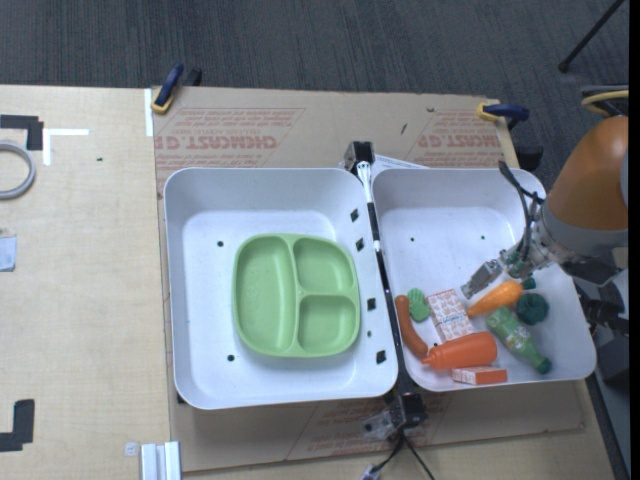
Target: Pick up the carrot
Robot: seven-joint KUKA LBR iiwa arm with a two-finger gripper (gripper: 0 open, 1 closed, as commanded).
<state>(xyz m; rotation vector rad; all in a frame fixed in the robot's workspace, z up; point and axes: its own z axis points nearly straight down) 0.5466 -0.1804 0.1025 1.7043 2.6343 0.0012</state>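
Note:
The carrot (498,296), orange with a dark green leafy end, lies tilted in the right bin (440,208) near its right wall. The gripper (487,279) hangs from the grey arm with the orange band. It sits low over the carrot's upper left end, touching or very close to it. The gripper's body hides that end of the carrot.
Around the carrot lie a green bottle (518,340), a fat orange bottle-like item (463,351), a patterned pink box (450,314), a red sausage (408,330), a small green piece (418,306) and a small orange box (478,375). The left bin (200,268) holds a green divided plate (297,296).

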